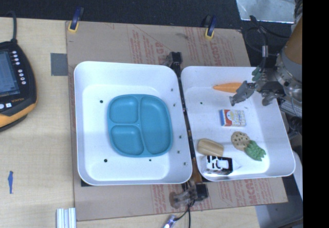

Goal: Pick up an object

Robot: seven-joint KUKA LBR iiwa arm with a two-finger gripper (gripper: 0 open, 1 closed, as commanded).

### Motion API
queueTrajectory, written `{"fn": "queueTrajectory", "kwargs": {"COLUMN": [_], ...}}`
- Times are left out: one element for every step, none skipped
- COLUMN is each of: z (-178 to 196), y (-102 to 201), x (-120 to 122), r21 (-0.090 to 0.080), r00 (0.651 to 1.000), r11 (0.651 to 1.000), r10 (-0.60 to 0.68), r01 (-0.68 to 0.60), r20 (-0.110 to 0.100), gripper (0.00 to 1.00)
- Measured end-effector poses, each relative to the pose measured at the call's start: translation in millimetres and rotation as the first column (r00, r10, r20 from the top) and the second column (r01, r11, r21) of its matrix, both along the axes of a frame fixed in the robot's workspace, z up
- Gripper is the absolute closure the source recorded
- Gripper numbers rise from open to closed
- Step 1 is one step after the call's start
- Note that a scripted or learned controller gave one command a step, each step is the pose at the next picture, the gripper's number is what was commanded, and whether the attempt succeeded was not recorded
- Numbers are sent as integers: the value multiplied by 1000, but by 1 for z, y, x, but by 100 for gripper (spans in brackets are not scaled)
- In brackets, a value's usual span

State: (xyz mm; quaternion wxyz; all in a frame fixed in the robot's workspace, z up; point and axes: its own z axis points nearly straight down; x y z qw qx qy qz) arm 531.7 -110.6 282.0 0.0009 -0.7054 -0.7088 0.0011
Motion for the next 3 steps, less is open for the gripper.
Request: {"fn": "queueTrajectory", "kwargs": {"z": [-54, -157, -192], "y": [-15, -23, -43], "x": [81, 48, 122], "r21": [-2, -1, 1], "r00": [1000, 1000, 1000], "r11": [1000, 1000, 1000], "r10": [2, 0, -2], "r01": [-2, 0, 2], "r20": [-3, -3, -9], "gripper": [0, 0, 0]}}
